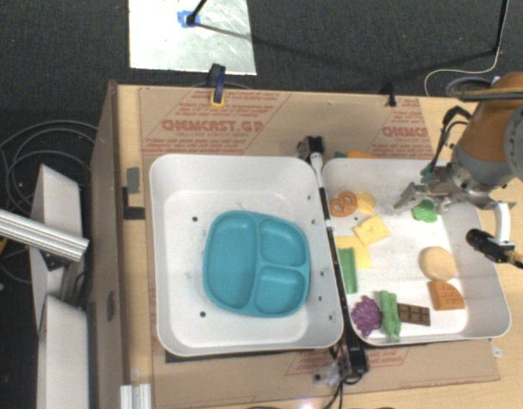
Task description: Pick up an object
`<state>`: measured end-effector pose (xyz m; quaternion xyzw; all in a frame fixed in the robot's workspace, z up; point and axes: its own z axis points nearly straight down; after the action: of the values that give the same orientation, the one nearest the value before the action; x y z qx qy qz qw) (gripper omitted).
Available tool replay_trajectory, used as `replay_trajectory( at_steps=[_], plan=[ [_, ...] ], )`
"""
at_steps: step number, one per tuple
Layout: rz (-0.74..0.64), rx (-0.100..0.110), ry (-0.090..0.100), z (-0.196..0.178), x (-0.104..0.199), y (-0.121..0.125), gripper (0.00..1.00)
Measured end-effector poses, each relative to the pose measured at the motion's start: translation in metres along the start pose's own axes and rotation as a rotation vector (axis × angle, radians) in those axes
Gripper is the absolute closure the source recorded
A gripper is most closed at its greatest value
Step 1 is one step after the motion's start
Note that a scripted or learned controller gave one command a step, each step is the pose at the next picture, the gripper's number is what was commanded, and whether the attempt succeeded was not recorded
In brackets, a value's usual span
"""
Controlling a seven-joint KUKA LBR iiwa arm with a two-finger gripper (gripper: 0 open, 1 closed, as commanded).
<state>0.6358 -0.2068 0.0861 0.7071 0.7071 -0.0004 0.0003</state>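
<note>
Surface [244, 113] with two white bins side by side. Left bin [185, 186] holding a blue divided plate [257, 262]. Right bin [487, 301] scattered with toy food: bread roll [438, 262], waffle [446, 295], cheese [370, 229], pretzel [343, 202], grapes [366, 313]. Tool [425, 196] low over a green piece [425, 213] near the bin's far side; grip state impossible to tell.

I see dark carpet [57, 49] around a cardboard-topped bench [270, 113]. On the far floor lies a pale square sheet [192, 24]. Black cables [40, 147] loop at left, near a white stand with a metal rail [36, 233].
</note>
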Motion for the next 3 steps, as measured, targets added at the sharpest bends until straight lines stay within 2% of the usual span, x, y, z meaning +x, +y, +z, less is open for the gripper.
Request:
replay_trajectory(
  at_steps=[1,2,3],
  plan=[
    [-0.006,-0.007,0.0,0.0,0.016,0.035,0.0],
    [0.0,0.0,0.0,0.001,0.003,-0.004,0.0],
    [-0.005,-0.002,0.001,0.0,0.003,0.035,0.0]
  ],
)
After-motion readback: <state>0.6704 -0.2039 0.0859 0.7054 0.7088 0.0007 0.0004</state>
